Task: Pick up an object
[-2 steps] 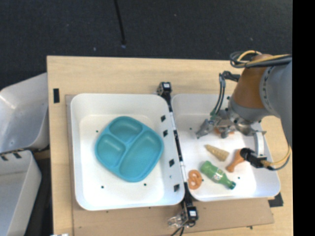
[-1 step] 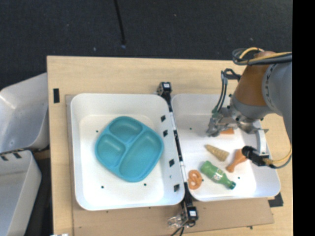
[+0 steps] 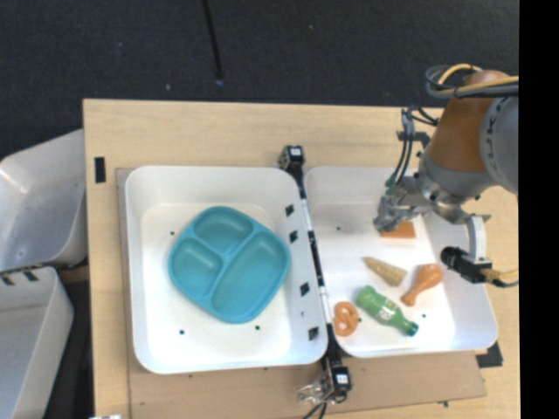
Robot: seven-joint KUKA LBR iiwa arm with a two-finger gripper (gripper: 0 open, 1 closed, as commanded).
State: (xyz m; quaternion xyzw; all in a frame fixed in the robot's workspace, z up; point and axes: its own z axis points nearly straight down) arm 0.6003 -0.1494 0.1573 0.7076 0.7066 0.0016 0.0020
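Look at the right bin (image 3: 467, 321): your gripper (image 3: 390, 217) sits low over its upper part, the grey arm (image 3: 463, 142) with its orange band reaching in from the right edge. The gripper's dark body covers the fingertips from this angle, so you cannot tell how far the jaws are spread or whether they are pinching anything. What you can see is an orange wedge-shaped piece (image 3: 401, 230) lying directly beneath and just to the right of the gripper, touching or nearly touching its underside; whether it is between the jaws is hidden.

The other things in that bin lie lower down and apart from the gripper. A tan cone-shaped piece (image 3: 386, 271) rests near the middle. Just to its right lies an orange drumstick-shaped toy (image 3: 422, 284), tilted. Below them a green bottle (image 3: 385, 311) lies on its side, slanting down to the right, and an orange pretzel-shaped ring (image 3: 346, 319) sits just beside its left end, close to the divider between the bins.

In the left bin (image 3: 148, 339) you have a blue divided plate (image 3: 229, 263) lying flat, roughly in the centre.
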